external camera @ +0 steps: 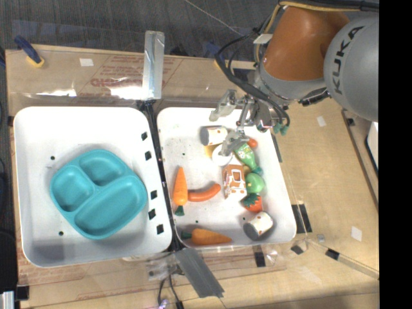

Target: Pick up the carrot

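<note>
Two carrots lie in the right bin [193, 124]. One carrot [180, 185] stands lengthwise near the bin's left wall, green end toward the front. The other carrot [206, 237] lies flat along the front wall. A curved orange-red piece [205, 193] sits between them. My gripper [233, 118] hangs over the back of the right bin, above a white cup-like toy [214, 134]. It looks open, with nothing between its fingers, and it is well behind both carrots.
Toy foods crowd the bin's right side: a green bottle [246, 154], an orange-white box [234, 180], a green piece [255, 183], a red piece [253, 203] and a white-brown cylinder [259, 223]. The left bin [38, 127] holds a teal divided plate [98, 192].
</note>
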You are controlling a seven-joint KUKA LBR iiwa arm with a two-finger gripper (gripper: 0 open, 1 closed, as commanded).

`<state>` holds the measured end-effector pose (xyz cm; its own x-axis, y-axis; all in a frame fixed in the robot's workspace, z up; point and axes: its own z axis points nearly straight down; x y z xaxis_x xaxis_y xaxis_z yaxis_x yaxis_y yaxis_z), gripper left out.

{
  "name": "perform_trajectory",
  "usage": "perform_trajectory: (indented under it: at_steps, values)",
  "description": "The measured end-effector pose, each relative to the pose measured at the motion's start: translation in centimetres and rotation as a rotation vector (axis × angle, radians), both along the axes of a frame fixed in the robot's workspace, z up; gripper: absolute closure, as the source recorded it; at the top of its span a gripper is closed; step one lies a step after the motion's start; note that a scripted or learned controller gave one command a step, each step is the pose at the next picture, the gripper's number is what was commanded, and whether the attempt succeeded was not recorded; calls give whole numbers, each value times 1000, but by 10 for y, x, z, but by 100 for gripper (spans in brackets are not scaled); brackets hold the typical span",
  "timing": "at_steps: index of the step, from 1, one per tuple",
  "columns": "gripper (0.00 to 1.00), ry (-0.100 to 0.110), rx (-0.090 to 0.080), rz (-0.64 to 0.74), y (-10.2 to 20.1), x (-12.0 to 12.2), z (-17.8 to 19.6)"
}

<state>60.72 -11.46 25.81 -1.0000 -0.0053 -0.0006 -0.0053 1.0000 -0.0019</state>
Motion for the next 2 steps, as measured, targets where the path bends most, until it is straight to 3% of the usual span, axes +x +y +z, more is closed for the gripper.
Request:
perform_trajectory:
  at_steps: [1, 2]
  values:
    - [0, -17, 2, -338, 21, -31, -146]
    - [100, -17, 1, -328, 23, -30, -137]
